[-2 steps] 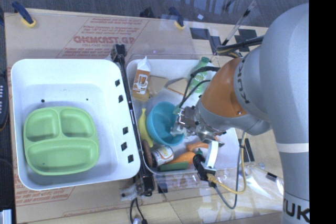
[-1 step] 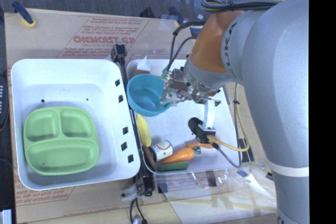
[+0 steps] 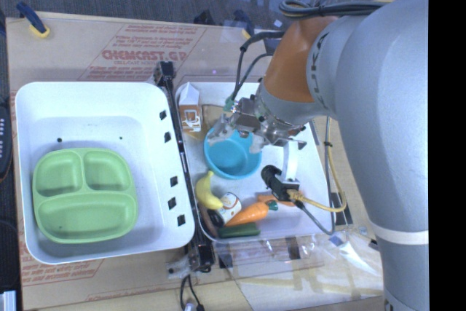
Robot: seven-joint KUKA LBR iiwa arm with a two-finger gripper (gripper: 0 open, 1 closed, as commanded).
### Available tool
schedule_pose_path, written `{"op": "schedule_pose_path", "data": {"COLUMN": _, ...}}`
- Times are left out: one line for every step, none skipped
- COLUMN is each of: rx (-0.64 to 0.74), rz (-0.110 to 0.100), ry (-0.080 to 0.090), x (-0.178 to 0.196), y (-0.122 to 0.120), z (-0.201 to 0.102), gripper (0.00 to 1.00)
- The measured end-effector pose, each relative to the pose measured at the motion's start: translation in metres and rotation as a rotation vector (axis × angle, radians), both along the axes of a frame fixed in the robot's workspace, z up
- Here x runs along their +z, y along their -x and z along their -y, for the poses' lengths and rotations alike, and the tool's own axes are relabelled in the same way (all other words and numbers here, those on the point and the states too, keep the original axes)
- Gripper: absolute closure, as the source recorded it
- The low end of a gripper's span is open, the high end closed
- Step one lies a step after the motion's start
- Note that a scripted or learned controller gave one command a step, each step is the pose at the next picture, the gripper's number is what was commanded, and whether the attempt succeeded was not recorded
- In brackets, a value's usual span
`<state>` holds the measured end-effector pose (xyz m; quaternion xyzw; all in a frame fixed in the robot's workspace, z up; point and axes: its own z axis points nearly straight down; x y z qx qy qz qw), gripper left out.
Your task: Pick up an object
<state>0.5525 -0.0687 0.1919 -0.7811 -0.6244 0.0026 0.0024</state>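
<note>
— Cardboard covers the bench under two white bins; where is the arm [image 3: 349, 62] working?

— Over the right bin [image 3: 314, 156], with the gripper [image 3: 247, 129] low at the blue bowl's [image 3: 231, 156] far rim. Whether its fingers are apart or closed I cannot tell (the wrist hides them).

— So which step is this?

— The reach, I judge: nothing shows as held. Banana [image 3: 206, 191] and carrot [image 3: 251, 213] lie just below the bowl, the green tray [image 3: 84, 193] well left of it.

— And next?

— Probably settling on the rim, closing, then lifting straight up, clear of the clutter.
</note>
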Motion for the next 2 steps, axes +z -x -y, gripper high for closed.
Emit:
{"op": "schedule_pose_path", "data": {"rx": -0.148, "rz": 0.021, "ry": 0.000, "x": -0.082, "y": 0.019, "z": 0.030, "gripper": 0.00}}
{"op": "schedule_pose_path", "data": {"rx": -0.207, "rz": 0.027, "ry": 0.008, "x": -0.085, "y": -0.002, "z": 0.027, "gripper": 0.00}}
